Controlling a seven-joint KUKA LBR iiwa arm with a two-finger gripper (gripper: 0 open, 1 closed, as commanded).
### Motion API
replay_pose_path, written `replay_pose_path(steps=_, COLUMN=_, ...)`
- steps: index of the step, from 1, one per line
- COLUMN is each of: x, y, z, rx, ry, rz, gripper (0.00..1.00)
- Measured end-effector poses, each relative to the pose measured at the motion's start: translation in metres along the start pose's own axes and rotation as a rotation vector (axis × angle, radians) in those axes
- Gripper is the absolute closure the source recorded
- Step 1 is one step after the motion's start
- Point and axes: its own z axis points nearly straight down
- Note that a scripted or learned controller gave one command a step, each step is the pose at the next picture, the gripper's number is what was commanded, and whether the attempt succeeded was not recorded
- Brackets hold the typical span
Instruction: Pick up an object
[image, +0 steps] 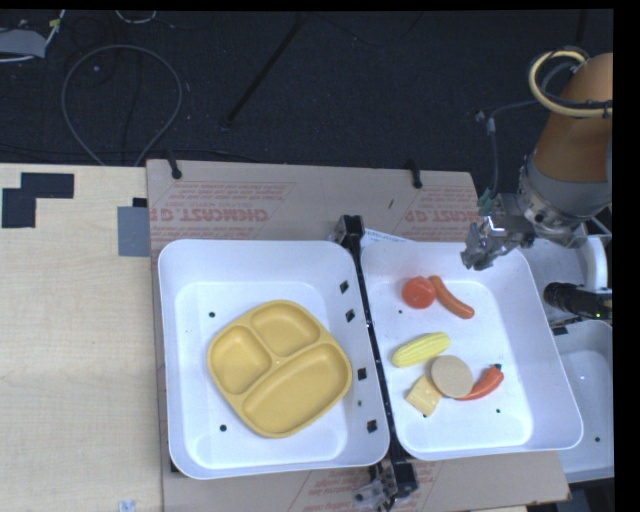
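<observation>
The right bin (520, 420) holds several toy foods: a red tomato (419, 292), an orange sausage (453, 298), a yellow corn cob (420, 348), a tan round cookie (451, 376), a pale yellow cheese block (423, 396) and an orange-red chili pepper (483, 384). My gripper (482, 246) hangs over the bin's far right rim, up and to the right of the tomato and sausage. Nothing shows between its tips.
The left bin (190, 290) holds a yellow divided plate (279, 368). A black clip bar (360, 330) runs between the two bins. Cardboard lies under both bins, and cables trail across the dark floor at the back.
</observation>
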Motion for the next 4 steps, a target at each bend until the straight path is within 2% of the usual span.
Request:
replay_pose_path(steps=2, x=0.105, y=0.002, z=-0.003, rx=0.007, ry=0.003, rz=-0.004, gripper=1.00)
replay_pose_path(steps=4, x=0.218, y=-0.015, z=0.030, rx=0.010, ry=0.002, rz=-0.003, gripper=1.00)
